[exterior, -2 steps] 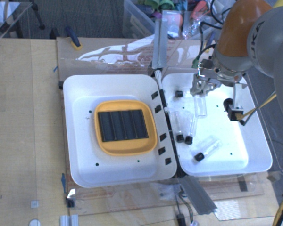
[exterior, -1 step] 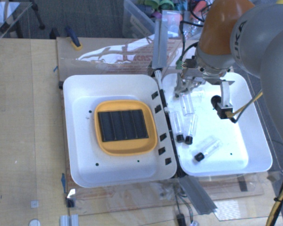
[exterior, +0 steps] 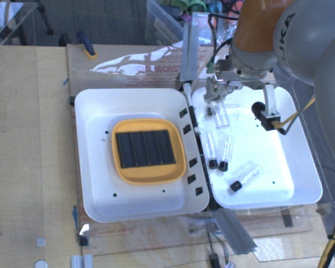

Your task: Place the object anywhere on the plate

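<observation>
Camera view: gripper (exterior: pixel 216 96) is hovering over right bin (exterior: pixel 301 166), jaw state unreadable. Nearest vial (exterior: pixel 219 116) is lying just at its 6 o'clock, long axis 12–6. Plate (exterior: pixel 149 149) is sitting at 8 o'clock.

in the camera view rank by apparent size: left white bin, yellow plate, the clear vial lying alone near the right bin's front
1. left white bin
2. yellow plate
3. clear vial
Each gap in size is plain, so no ties.
</observation>
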